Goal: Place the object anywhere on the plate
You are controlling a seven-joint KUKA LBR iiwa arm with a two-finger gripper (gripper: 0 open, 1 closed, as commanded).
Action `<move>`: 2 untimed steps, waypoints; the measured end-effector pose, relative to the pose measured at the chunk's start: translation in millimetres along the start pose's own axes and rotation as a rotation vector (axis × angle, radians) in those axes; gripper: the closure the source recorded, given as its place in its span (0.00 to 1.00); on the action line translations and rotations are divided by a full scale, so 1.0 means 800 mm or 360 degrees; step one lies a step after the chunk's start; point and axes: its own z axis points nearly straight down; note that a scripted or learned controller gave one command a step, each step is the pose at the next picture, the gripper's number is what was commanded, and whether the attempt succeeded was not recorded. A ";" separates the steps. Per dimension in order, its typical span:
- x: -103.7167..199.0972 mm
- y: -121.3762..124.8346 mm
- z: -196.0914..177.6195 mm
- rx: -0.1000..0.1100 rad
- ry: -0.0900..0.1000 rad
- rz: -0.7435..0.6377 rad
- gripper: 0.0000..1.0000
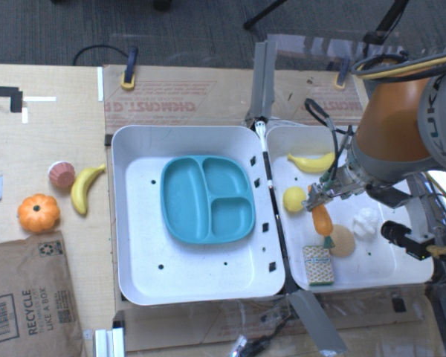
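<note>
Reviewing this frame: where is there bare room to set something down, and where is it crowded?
Free: all three compartments of the blue plate, and the white floor of the left bin around it. Crowded: the right bin, where the banana, lemon, carrot, green packet, tan round piece and white lump sit under the pincer.

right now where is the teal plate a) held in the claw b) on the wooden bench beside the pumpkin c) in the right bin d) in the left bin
d: the teal plate lies flat in the left bin, while the claw is over the right bin.
</note>
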 end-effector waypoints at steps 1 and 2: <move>0.048 0.101 0.001 0.0002 -0.0001 -0.0549 1.00; 0.122 0.158 0.001 0.0001 -0.0001 -0.0682 1.00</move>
